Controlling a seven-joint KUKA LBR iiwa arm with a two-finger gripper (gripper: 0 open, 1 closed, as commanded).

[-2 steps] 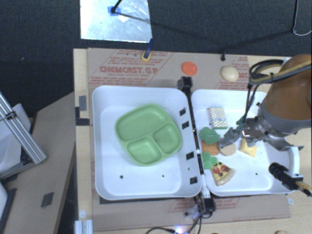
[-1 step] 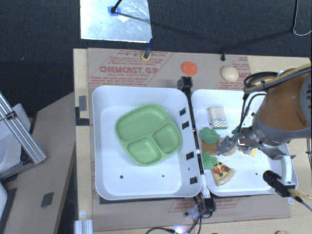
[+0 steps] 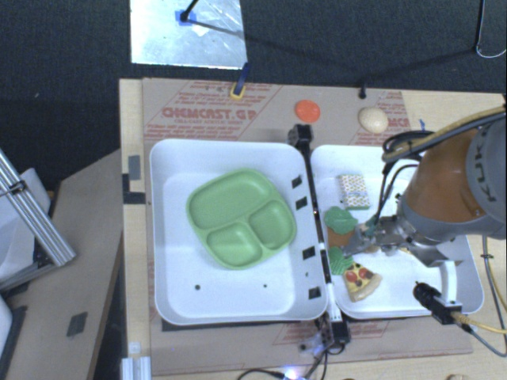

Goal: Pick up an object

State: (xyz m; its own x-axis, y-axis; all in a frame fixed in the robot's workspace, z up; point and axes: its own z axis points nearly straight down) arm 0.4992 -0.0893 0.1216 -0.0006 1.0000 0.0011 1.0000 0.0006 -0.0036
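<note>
Pincer [image 3: 358, 240] low in right bin [image 3: 467, 291], over green and orange toys [image 3: 339, 222]; grip state impossible to tell; pizza slice [image 3: 362, 280] just below; green divided plate [image 3: 242, 218] in left bin [image 3: 170, 291].

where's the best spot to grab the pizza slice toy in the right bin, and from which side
Probably from straight above, across the narrow pointed half of the pizza slice. It lies flat on the floor of the right bin, so no edge stands up for a side grip. Its wide crust end points toward the bin's front wall; the upper part lies nearer the gripper and the green and orange toy, so come down vertically.
</note>
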